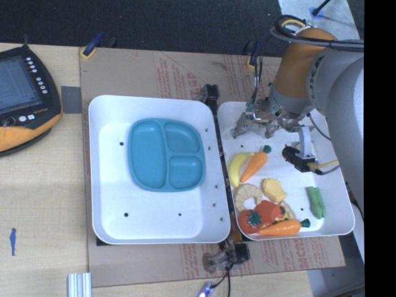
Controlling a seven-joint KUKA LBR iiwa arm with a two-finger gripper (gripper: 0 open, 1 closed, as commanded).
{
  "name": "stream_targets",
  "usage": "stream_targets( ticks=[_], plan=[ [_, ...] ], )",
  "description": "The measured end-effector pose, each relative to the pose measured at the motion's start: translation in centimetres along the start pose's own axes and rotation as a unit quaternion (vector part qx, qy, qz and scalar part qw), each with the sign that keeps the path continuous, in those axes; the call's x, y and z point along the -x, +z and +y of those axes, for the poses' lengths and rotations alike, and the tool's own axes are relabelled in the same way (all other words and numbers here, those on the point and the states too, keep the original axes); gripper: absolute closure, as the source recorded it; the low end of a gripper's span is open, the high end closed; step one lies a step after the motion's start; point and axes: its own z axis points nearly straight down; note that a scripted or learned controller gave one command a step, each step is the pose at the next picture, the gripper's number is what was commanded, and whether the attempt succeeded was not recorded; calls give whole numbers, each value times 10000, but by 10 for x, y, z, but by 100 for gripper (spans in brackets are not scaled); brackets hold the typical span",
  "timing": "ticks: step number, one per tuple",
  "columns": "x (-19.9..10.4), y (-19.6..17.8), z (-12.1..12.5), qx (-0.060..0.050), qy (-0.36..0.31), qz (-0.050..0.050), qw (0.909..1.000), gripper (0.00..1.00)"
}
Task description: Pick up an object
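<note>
Two white bins share the bench, and the gripper (pixel 255 129), jaws spread and empty, hovers just above-left of the carrot (pixel 255 165), whose long axis runs diagonally.

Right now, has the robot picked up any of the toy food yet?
Not yet. Nothing looks done: the carrot, banana and other toy food lie in the right bin, and the blue plate sits in the left bin. In hand: the gripper hangs low over the right bin's far end with nothing visibly held. Left: reach an item, grasp it, lift it.
</note>
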Motion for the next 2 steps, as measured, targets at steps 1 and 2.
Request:
stream_targets(
  ticks=[1,2],
  plan=[
    [-3,0,0,-5,-7,1,10000,0],
    [-2,0,0,-4,-4,0,10000,0]
  ],
)
